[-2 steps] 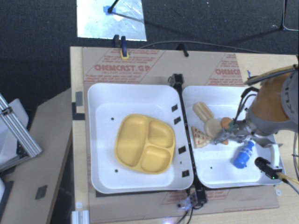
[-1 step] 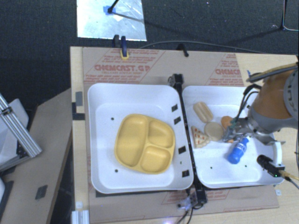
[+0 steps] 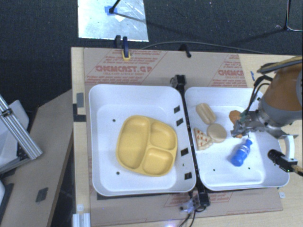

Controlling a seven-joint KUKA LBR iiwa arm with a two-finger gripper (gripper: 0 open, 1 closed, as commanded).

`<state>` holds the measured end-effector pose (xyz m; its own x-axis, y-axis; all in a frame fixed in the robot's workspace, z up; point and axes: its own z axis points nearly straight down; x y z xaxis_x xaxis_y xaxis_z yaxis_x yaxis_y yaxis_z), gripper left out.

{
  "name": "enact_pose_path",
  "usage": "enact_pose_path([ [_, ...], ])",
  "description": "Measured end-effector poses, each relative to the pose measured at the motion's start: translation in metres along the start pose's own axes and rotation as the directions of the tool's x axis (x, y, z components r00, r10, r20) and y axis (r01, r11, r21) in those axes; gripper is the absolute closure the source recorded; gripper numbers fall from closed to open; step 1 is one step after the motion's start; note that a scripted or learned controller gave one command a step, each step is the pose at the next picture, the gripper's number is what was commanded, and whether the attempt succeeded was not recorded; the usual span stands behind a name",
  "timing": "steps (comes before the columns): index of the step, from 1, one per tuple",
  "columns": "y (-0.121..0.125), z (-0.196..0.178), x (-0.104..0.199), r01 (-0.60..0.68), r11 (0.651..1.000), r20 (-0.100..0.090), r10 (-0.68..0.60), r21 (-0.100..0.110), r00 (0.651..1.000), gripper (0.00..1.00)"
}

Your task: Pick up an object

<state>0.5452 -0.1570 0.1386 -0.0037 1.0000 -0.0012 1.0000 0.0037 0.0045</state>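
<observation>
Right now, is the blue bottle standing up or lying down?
Lying down. The bottle shows its full length flat on the right bin's floor, cap end toward the tool.

Even overhead light, slightly soft

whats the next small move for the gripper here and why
Probably a short drop straight down. The gripper hangs over the right bin, just above the cap end of the blue bottle, which lies tilted and apart from the other items, so it looks like the easiest pick. Nothing shows between the fingers.
</observation>
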Motion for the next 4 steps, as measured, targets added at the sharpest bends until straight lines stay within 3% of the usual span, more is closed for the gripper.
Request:
enact_pose_path([
  [2, 0.014, -0.113, 0.003, 0.002, 1.0, 0.001, -0.002, -0.003, 1.0, 1.0],
  [3, 0.015, -0.132, 0.003, 0.002, 1.0, 0.0, -0.002, 0.0, 1.0, 1.0],
  [4, 0.026, -0.134, 0.061, 0.006, 1.0, -0.002, -0.006, 0.002, 1.0, 1.0],
])
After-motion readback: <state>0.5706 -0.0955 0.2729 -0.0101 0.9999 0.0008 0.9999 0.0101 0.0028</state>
